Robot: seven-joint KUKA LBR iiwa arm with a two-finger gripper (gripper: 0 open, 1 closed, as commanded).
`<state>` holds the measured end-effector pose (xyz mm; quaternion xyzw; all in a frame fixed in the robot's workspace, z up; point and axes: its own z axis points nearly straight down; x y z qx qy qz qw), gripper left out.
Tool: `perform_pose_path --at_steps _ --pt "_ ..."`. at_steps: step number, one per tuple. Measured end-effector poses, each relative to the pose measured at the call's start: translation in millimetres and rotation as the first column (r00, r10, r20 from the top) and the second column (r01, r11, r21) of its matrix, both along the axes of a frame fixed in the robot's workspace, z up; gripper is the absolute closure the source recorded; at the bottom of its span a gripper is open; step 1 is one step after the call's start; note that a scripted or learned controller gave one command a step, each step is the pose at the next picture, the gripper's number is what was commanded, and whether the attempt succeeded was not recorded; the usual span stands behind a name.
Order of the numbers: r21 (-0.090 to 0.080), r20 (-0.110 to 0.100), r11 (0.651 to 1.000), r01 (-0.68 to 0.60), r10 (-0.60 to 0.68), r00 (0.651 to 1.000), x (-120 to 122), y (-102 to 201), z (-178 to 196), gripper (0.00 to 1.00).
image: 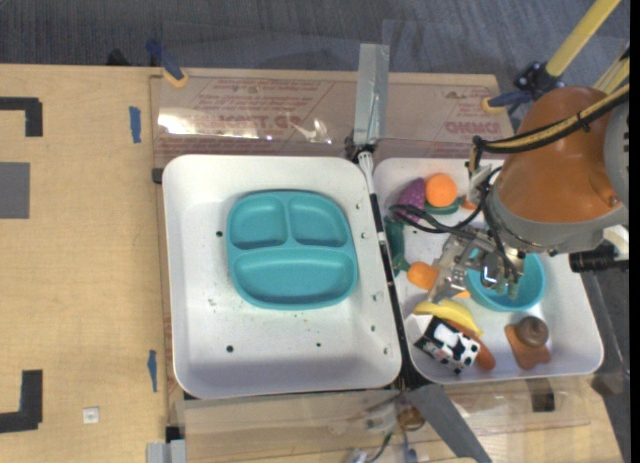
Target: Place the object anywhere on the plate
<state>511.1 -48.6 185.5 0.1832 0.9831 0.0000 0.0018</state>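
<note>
Camera view: the gripper (478, 269) hangs low over the right bin (585, 336), among the toys.
The teal plate (292, 248), split into three compartments, lies in the left bin (190, 281). Near the gripper lie a banana (447, 311), a black-and-white cow (448, 343), an orange ball (440, 190), a teal bowl (520, 291) and a brown piece (528, 338). I cannot tell how far the gripper is open or whether it holds anything.

plate (292, 249): teal, plain; bins (195, 281): white, left one flecked with dark specks; bowl (527, 291): teal-blue; ball (440, 190): orange; grapes (412, 193): purple; banana (446, 313): yellow; cow toy (448, 343): black-and-white patches; acorn-like toy (527, 340): brown; arm (556, 166): orange band, grey body; bench (75, 251): pale wood, blue tape bits
</note>
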Motion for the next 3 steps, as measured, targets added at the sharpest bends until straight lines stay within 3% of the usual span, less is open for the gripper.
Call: perform_pose_path --at_steps 1,2,3 --pt "0.0 0.005 0.977 -0.214 0.214 0.977 53 47 10 1.0" --pt "-0.001 0.005 0.87 -0.494 0.494 0.87 91 104 1 1.0" --pt "-0.001 0.005 0.87 -0.493 0.493 0.87 91 103 1 0.0"
